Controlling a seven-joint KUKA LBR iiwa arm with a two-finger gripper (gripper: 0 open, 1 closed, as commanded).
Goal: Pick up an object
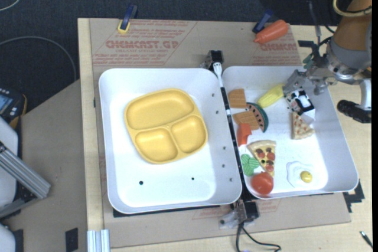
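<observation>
One gripper [300,98] hangs in the right bin [336,144], just above the waffle wedge [301,126], corn cob [270,96] to its left; finger state unclear.

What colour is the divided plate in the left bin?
Yellow. The divided plate sits in the left bin, seen best in the camera view.

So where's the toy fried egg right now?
The fried egg lies in the right bin, near its front right corner, just right of the pizza slice and tomato.
</observation>
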